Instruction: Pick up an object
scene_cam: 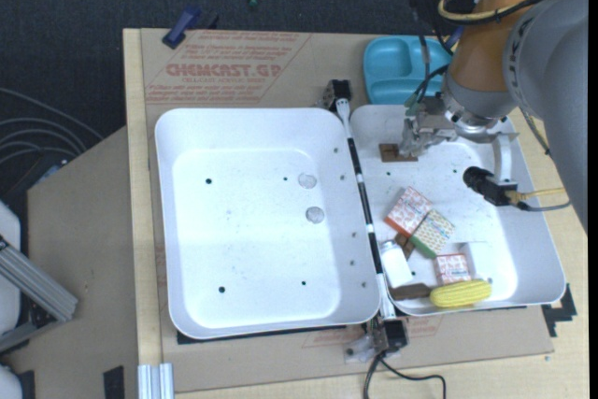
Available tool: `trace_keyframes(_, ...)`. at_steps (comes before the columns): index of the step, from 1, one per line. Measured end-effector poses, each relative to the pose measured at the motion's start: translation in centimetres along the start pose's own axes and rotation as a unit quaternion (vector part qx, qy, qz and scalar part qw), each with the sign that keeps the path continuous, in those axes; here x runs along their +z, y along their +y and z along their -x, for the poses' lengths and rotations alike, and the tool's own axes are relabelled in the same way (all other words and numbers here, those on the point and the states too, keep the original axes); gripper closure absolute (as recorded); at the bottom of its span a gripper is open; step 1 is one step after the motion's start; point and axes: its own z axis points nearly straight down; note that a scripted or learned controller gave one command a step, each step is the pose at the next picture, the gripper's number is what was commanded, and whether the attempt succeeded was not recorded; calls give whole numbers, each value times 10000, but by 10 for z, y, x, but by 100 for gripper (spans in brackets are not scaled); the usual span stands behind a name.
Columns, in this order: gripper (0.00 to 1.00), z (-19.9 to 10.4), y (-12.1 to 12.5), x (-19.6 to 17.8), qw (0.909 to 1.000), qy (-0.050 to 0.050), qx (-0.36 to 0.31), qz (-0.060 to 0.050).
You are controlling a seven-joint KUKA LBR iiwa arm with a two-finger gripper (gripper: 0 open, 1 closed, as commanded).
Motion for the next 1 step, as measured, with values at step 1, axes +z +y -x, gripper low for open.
trace_keyframes(1, 0, 0, 0, 0, 10000, -1, 0, -2)
